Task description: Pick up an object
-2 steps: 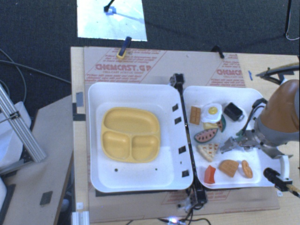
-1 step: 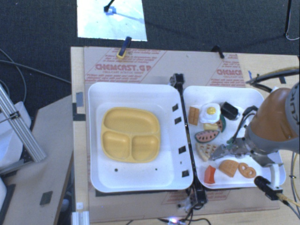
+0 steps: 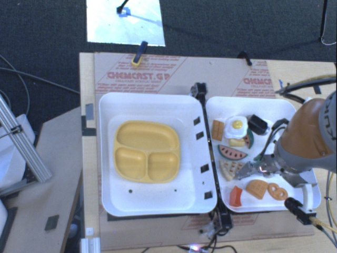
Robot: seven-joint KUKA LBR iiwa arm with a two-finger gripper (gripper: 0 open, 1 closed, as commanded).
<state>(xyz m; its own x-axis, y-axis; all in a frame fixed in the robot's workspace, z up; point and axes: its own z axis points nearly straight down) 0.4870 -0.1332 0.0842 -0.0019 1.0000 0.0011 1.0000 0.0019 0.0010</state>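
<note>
The metal two-finger gripper (image 3: 246, 171) hung low with fingers spread, nothing between them, the flat tan waffle-patterned toy slice (image 3: 230, 168) just beneath its tips, so the pick was not yet made.

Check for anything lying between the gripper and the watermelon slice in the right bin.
Nothing visible lies between them. The gripper hangs just below the watermelon slice, over the waffle-like piece beside it. Other toy foods crowd close around, so a clean grasp looks uncertain.

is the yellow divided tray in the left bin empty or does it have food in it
Empty. The yellow tray lies flat in the left bin with all three compartments bare; the toy food, such as the watermelon slice, sits in the right bin.
</note>
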